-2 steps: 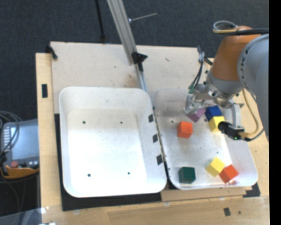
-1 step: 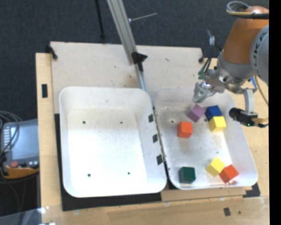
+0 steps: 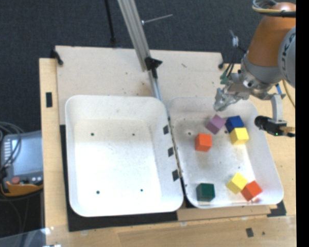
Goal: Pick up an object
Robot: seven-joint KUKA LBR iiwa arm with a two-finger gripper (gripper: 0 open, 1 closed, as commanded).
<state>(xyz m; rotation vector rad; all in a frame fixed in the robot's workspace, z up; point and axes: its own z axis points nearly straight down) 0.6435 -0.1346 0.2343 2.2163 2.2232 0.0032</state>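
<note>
White bins hold purple, blue, green, two yellow and two orange blocks.

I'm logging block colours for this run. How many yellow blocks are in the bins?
2, both in the right bin: one yellow block just below the blue block, another near the front, touching the red block. None looks hidden.

- A small purple cube is lying tilted near the back of the right-hand white bin.
- A blue cube is sitting just beside it, touching a yellow cube.
- An orange cube is resting near the bin's middle.
- A dark green cube, another yellow cube and a red-orange cube are lying along the front.
</note>
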